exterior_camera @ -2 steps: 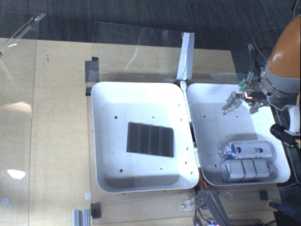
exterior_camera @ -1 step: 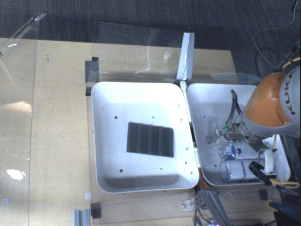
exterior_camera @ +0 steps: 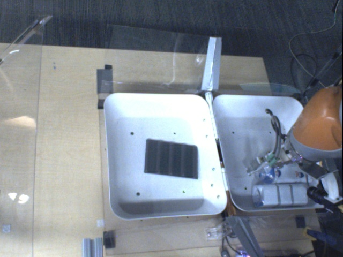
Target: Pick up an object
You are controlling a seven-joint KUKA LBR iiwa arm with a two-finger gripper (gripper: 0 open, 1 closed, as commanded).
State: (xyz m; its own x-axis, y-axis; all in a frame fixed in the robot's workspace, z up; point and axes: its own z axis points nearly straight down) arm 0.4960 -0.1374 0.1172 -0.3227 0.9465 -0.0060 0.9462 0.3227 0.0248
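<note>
Near edge of right bin: a pale, ribbed, box-like object (exterior_camera: 281, 194) lies flat on the floor of the right bin (exterior_camera: 241, 127), close to its near wall.
Blue item: a small blue and clear object (exterior_camera: 267, 173) sits just beyond the ribbed object, on the right bin's floor, right under the gripper.
Gripper: the gripper (exterior_camera: 263, 164) is low in the right bin, over the blue item; whether its hand is spread or pressed together cannot be told, as the tip is a small tangle of metal and wire.
Arm: the grey arm with its orange band (exterior_camera: 321, 125) comes in from the right, above the right bin's right side.
Left bin: the left bin (exterior_camera: 123, 116) stands just beside the right one, walls touching, with a dark ribbed rectangular pad (exterior_camera: 171, 158) lying flat near its middle.
Bench: a light wooden bench (exterior_camera: 59, 143) bears both bins.
Far side: a clear plastic sheet (exterior_camera: 155, 58) stands beyond the bins, dark carpet behind it.
</note>
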